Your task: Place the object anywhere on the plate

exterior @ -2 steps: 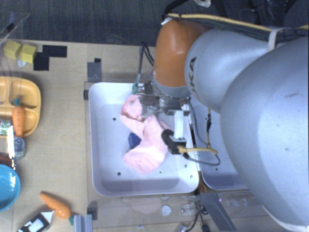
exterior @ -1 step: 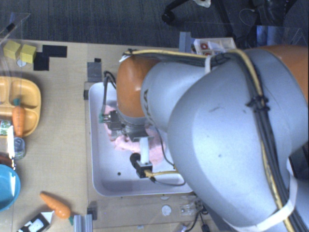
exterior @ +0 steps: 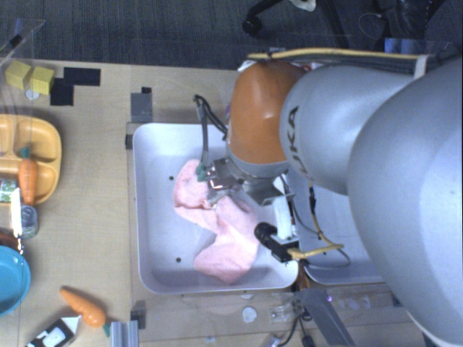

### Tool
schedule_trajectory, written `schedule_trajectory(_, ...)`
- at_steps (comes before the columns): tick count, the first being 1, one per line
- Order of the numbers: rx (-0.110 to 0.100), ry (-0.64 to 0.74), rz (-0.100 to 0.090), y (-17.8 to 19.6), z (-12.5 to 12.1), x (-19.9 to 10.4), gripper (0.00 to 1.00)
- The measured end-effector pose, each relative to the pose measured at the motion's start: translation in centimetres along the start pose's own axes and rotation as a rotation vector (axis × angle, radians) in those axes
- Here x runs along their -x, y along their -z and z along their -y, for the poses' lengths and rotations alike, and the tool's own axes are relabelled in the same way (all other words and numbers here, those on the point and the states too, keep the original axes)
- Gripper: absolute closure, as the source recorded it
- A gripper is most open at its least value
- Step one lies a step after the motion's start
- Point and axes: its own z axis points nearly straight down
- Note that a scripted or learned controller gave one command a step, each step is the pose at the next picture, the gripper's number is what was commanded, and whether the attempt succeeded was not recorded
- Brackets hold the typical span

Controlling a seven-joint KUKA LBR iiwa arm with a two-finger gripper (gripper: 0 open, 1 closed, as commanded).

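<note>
Arm: a large grey KUKA arm (exterior: 376, 165) with an orange band reaches in from the right and covers much of the right bin.
Bench: a pale wooden bench top (exterior: 94, 266) carrying two shallow white bins side by side.
Left bin: the white bin (exterior: 155, 215) sits mid-bench; a plate is not something I can make out in it.
Object: a pink cloth (exterior: 221, 237), crumpled, lies across the middle of the left bin towards its right wall and lower edge. It looks soft, light and limp, so it should sag and trail when lifted; a raised fold near its middle seems the best place to pinch.
Gripper: the gripper (exterior: 213, 183) is low over the cloth's upper part; whether it is grasping or released cannot be told.
Bench extras: a yellow divided tray (exterior: 40, 147) at the left edge, and a toy carrot (exterior: 85, 308) near the lower left corner.
</note>
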Motion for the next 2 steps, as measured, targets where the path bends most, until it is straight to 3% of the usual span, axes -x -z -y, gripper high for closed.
schedule_trajectory(1,0.046,-0.124,-0.008,-6.7,-2.9,-2.4,1.0)
schedule_trajectory(2,0.004,0.19,0.002,1.8,-3.1,4.6,1.0)
